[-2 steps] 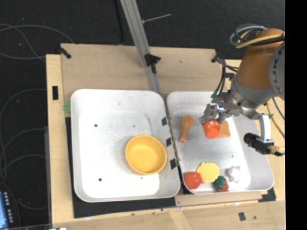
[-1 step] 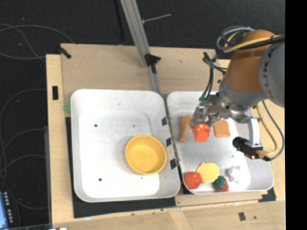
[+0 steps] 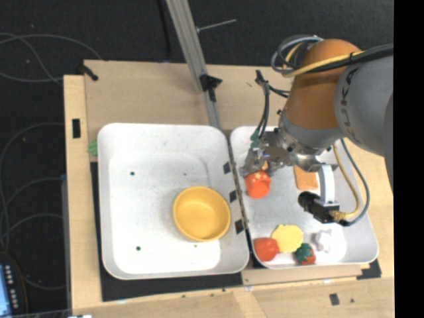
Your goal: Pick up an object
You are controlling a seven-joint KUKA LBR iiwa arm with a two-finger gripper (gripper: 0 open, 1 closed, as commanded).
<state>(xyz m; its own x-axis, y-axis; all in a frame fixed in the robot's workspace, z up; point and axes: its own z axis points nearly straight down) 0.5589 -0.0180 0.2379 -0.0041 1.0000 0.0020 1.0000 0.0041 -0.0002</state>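
Note:
My gripper (image 3: pixel 260 166) hangs over the left part of the right bin (image 3: pixel 368 249), close to the wall shared with the left bin. A small orange object (image 3: pixel 258 185) sits directly under the gripper tip, touching or nearly touching it; the gripper body hides its upper edge. Whether the orange object is gripped or lies on the bin floor I cannot tell. At the front of the right bin lie a red object (image 3: pixel 266 248), a yellow object (image 3: pixel 287 237), a small green and red object (image 3: pixel 305 254) and a white object (image 3: pixel 323 240).
A yellow bowl (image 3: pixel 201 212) stands in the left bin (image 3: pixel 112 177), toward its front right. A flat orange piece (image 3: pixel 306 179) lies in the right bin, partly behind the arm. A metal post (image 3: pixel 192 45) rises behind the bins. Cables loop off the wrist.

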